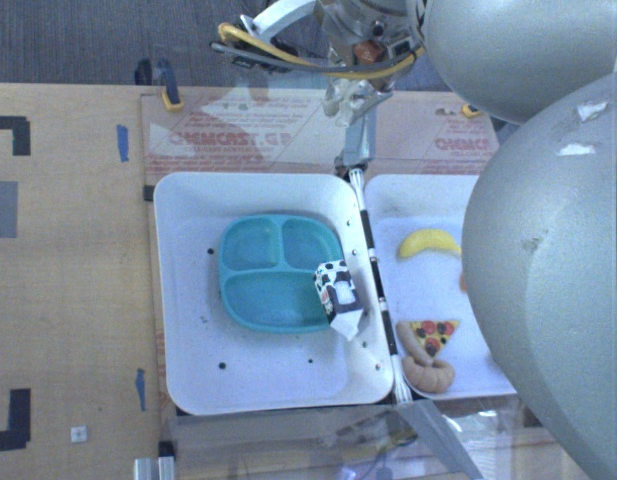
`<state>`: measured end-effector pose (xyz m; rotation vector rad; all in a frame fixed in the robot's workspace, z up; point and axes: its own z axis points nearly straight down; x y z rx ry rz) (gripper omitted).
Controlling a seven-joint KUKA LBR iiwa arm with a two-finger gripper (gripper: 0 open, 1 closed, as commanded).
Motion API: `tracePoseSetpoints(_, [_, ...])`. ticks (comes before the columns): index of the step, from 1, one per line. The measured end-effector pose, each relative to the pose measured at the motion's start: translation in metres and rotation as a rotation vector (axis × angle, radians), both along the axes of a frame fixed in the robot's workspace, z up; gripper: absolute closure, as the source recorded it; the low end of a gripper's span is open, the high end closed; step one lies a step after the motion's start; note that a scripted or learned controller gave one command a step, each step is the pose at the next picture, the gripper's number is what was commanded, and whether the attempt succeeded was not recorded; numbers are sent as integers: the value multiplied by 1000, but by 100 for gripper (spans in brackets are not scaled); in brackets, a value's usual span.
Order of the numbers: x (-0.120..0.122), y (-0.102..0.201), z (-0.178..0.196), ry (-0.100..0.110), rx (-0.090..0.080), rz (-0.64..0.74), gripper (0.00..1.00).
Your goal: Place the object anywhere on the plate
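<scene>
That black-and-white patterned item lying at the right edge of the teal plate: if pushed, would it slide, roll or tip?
The patterned item looks like a small carton lying flat, half on the teal plate, so it would probably slide, not roll. Overhanging the plate's rim, it may tip off toward the left bin floor. It looks light; its white lower end seems crumpled, perhaps soft.

Plate (273, 278) in left bin (188, 298), carton (337, 293) on plate's right edge

Plate (268, 273): teal-blue, plain. Carton (337, 290): white w/ black cow-type blotches. Bins (188, 368): white, few dark specks. Banana (429, 242): yellow. Pizza slice (433, 334): orange-red w/ dark spots. Bread-like item (428, 373): tan. Bench (68, 298): light wood, blue tape bits.
</scene>
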<state>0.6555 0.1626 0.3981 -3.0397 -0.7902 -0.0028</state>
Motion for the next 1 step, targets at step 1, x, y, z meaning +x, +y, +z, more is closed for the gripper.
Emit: tracePoseSetpoints(1, [-2,52,-17,0,1,-175,100])
